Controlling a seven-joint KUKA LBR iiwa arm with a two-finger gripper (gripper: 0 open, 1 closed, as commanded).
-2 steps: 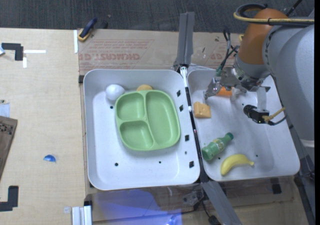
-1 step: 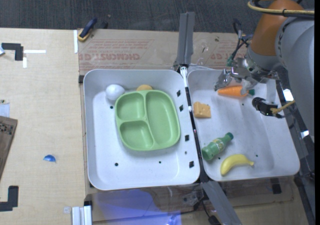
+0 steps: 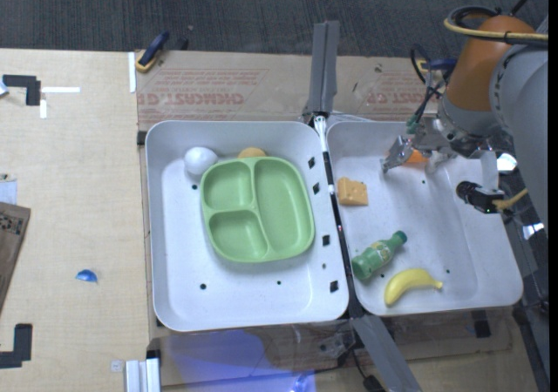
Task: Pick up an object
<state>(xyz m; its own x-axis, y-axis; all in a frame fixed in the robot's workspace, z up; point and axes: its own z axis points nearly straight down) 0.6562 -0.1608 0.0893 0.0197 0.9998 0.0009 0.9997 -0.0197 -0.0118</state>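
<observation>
**Q:** Upper right of the frame, that's your claw?

**A:** Yes. My gripper [image 3: 410,153] sits low over the back of the right bin [image 3: 471,294], near its far wall. Fingers look spread apart, open. Something small and orange [image 3: 418,156] shows right at the fingers; can't tell if it's an object or part of me, and can't tell if it's between the fingers. Not calling it held.

**Q:** Candidates for the pick?

**A:** Right bin: yellow-orange sponge-like block [image 3: 352,192] by the left wall, green bottle [image 3: 378,257] lying tilted lower down, banana [image 3: 411,284] just beside it toward the front edge. Left bin [image 3: 166,233]: green divided tray [image 3: 258,207] in the middle, white ball [image 3: 200,158] touching its upper left corner, something yellowish [image 3: 252,153] peeking behind its far edge.

**Q:** Step?

**A:** My read: reach and descent, grasp not yet made. Nothing lifted.

**Q:** Next move?

**A:** If the orange bit is a real object, close on it and lift straight up, clear of the wall. Otherwise shift toward lower left of the frame for the block, nearest and well apart from the rest. Bottle and banana lie close together, so fingers could knock one while taking the other.
</observation>
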